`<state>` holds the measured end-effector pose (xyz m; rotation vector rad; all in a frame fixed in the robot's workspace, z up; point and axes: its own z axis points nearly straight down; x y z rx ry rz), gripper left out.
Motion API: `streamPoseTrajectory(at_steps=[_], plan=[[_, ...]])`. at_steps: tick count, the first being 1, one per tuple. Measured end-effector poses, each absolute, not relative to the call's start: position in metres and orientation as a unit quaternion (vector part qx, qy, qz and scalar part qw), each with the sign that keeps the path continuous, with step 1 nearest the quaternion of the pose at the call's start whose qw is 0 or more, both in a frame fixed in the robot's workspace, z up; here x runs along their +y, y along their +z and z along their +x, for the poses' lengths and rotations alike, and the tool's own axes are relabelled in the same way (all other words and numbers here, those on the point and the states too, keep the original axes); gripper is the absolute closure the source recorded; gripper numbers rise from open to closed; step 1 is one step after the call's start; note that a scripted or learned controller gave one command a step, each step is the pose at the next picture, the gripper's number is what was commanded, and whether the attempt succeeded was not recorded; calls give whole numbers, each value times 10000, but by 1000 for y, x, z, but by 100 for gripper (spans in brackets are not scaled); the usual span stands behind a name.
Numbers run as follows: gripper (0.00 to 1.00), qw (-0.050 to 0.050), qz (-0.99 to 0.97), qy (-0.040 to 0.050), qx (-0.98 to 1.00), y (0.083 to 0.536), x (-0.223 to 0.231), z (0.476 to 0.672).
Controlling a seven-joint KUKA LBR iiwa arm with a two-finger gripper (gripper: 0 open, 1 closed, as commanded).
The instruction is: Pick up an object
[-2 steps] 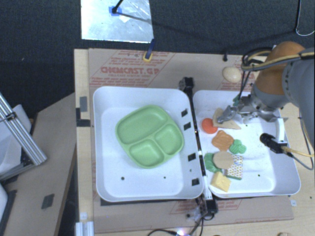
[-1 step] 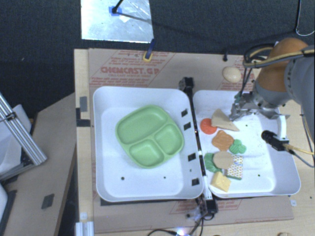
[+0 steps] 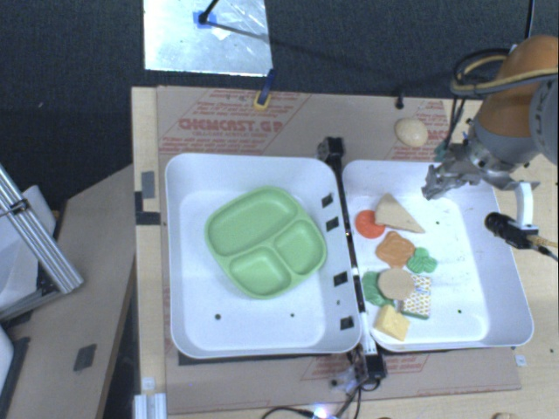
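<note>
- Over the far edge of the right-hand shallow white bin [image 3: 502,317], my grey two-finger gripper [image 3: 437,187] hangs above bare floor; can't tell how it's set.
- Nearest target, the pale tan wedge [image 3: 398,214], sits toward the bin's left wall, touching the red disc [image 3: 368,225].
- Risk: the food's bunched tight, so I'd probably nudge neighbours and come up with nothing.

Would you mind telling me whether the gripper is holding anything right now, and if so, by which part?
Nothing is held. The gripper hangs over the back of the right bin, apart from the toy food pieces lying along the bin's left side.
</note>
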<state>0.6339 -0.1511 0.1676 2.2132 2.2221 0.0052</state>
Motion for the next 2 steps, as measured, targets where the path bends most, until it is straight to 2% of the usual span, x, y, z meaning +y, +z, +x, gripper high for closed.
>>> streamPoseTrajectory(at_steps=[1,2], plan=[[100,32,7053,21,7089,222,-151,636],[100,0,7047,1,7095,219,-94,614]])
